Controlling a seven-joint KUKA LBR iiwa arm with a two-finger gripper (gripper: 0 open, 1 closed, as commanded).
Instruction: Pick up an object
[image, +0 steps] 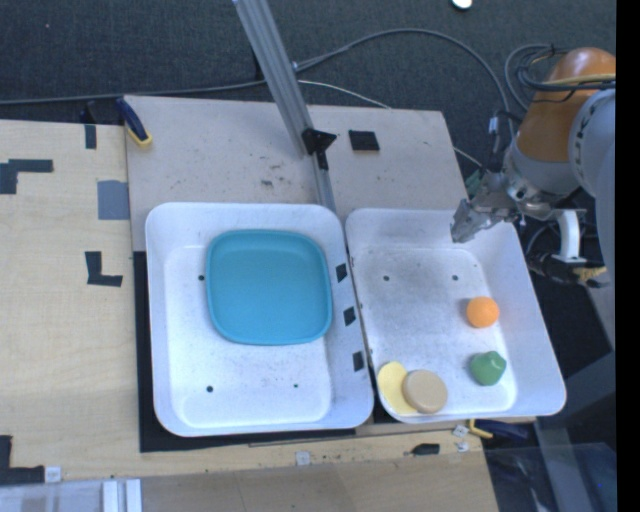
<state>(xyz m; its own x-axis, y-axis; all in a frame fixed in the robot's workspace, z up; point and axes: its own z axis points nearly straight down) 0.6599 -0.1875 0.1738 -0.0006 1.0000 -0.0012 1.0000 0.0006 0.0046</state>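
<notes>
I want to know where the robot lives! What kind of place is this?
Probably a robot lab or test room. A grey and orange robot arm reaches over two white bins on a taped-up wooden bench, with cables running across dark carpet.

Even, fairly bright overhead light falls on the worktop (60, 300), and shadows are soft and short. The white bins (180, 400) look slightly washed out. A small bright glare spot sits at the far edge. Detail is coarse and mildly blurred throughout.
</notes>
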